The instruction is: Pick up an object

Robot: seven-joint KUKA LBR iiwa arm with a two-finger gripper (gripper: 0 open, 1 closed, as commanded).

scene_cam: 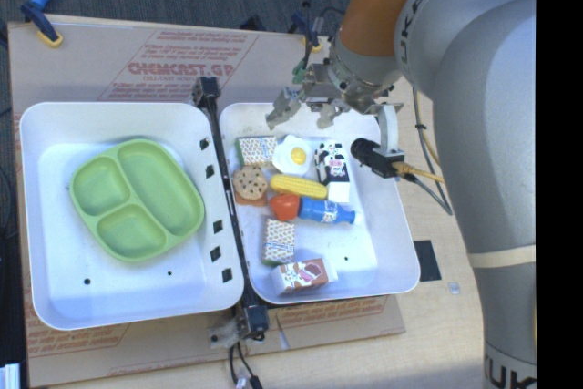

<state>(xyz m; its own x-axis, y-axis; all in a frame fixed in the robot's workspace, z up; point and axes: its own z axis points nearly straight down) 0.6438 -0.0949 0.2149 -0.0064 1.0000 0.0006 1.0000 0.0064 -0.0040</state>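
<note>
My gripper (303, 112) hangs over the back edge of the right bin (392, 237), its two fingers spread apart with nothing between them. Just below it in the bin lie a fried egg (292, 154), a patterned box (256, 149), a cookie (250, 184), a corn cob (299, 187), a red tomato (284, 206), a blue bottle (326, 212) and a black-and-white cow-print carton (332, 167). Nearer the front sit a second patterned box (279, 240) and a brown carton (301, 275).
The left bin (46, 287) holds a green divided plate (137, 198). A black clip divider (221, 187) runs between the bins. Cardboard (173, 59) lies under both. A blue clamp (40, 10) sits at the back left. The arm's grey body (483, 105) fills the right side.
</note>
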